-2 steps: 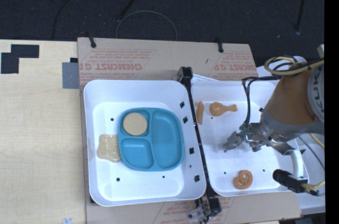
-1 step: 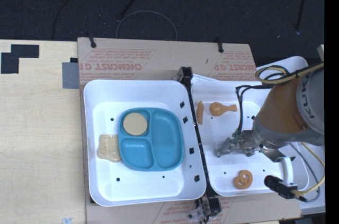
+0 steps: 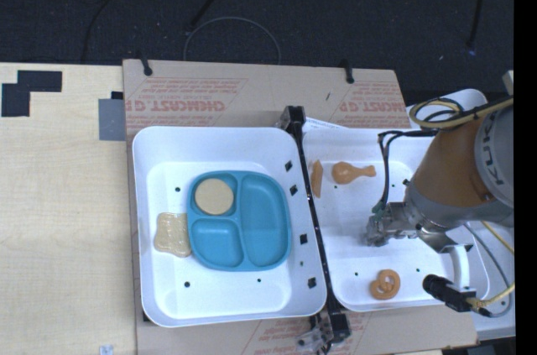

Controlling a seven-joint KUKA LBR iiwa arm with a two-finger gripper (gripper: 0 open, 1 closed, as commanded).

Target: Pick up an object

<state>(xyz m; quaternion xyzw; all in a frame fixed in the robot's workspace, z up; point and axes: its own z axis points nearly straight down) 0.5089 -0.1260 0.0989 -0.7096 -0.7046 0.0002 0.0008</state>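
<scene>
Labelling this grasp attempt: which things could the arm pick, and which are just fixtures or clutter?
Candidates to pick:
drumstick toy
pretzel toy
tan stick
round cookie
pale waffle piece
gripper over the right bin

Just there:
blue divided tray
left bin
cardboard sheet

The cardboard sheet under the bins bears red print, upside down and mirrored, not clearly readable.
</scene>
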